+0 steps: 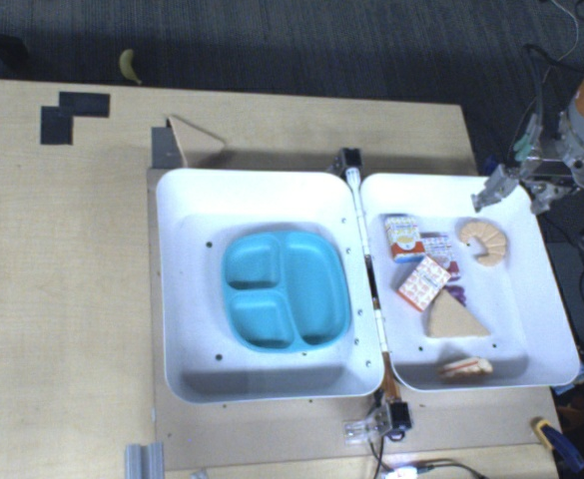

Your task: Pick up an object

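Here gripper [516,183] hovers over right bin [541,267] far-right corner, jaw state unclear; croissant [483,241] lies just inward, toward near edge.

**No legible text in the bins**

Nothing can be read at this size. In the right bin [546,297], right of centre in the frame, a small carton [402,236] carries red and yellow print and a checked packet [423,282] carries a red-and-white pattern, but any lettering on either is too small and blurred to make out.
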